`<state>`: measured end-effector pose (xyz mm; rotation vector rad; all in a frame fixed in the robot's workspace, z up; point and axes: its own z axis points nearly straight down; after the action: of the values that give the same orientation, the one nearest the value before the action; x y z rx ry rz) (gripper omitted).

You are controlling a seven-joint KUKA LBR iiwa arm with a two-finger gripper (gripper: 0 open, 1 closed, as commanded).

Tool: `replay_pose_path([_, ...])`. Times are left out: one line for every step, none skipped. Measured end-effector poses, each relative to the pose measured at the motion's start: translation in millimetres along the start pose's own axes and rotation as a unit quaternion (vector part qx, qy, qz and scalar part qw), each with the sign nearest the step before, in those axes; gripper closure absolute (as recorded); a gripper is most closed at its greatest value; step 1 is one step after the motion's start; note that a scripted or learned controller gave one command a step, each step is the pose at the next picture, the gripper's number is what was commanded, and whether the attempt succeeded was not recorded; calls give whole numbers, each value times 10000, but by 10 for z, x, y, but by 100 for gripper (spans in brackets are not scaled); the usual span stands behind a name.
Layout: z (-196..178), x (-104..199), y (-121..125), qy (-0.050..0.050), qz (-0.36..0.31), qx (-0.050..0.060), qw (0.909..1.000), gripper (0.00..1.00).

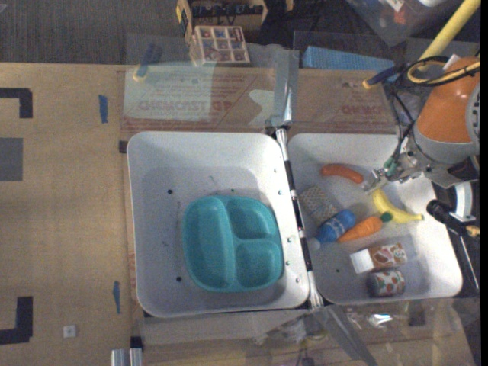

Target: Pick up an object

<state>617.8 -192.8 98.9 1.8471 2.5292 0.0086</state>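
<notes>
The right bin [446, 269] holds several small things. An orange-red sausage [341, 174] lies near its back, with a yellow banana [393, 209] to the right of it. An orange carrot [362, 228], a blue bottle [335, 226] and a grey textured block [318, 201] sit towards the middle. A small printed box [379, 257] and a can [385, 282] rest near the front. My gripper [386, 173] hangs over the bin's back right, between the sausage and the banana's upper end. Nothing is visibly held in it.
The left bin [152, 155] contains a teal divided plate [231, 242]. The arm with its orange band [448, 117] and cables crowds the right bin's back right corner. Cardboard boxes [221, 21] and clear sheets lie behind the bins.
</notes>
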Motion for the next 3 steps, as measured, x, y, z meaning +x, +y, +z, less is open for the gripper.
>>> replay_pose_path([-1080, 680, 100, 11, -1010, 25, 9949, 100])
replay_pose_path([-1079, 677, 97, 11, -1007, 26, 9949, 0])
replay_pose_path([120, 80, -26, 7, -1240, 22, 9923, 0])
